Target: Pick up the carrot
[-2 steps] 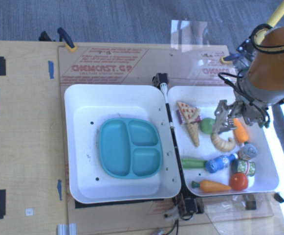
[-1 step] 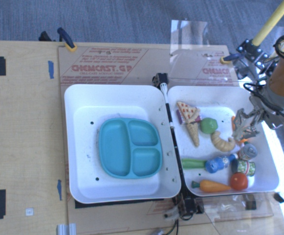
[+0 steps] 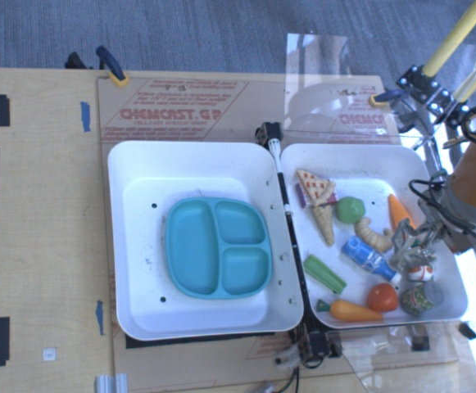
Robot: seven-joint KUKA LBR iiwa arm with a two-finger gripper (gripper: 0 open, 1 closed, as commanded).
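An orange carrot (image 3: 355, 310) with a green stub at its left end lies along the front wall of the right bin (image 3: 455, 297), next to a red tomato (image 3: 382, 297). A second orange, carrot-like piece (image 3: 399, 212) lies near the right bin's right side. My gripper (image 3: 408, 250) hangs low over the right part of this bin, just below that orange piece and above and to the right of the tomato. It stands apart from the front carrot. The gripper's body and cables hide what lies directly beneath it.
The right bin also holds a pizza slice (image 3: 314, 187), a cone (image 3: 325, 223), a green ball (image 3: 351, 210), a beige root (image 3: 374, 236), a blue bottle (image 3: 366, 256), a green pod (image 3: 325, 273) and a dark green item (image 3: 419, 300). A teal divided plate (image 3: 218, 246) sits in the left bin (image 3: 131, 219).
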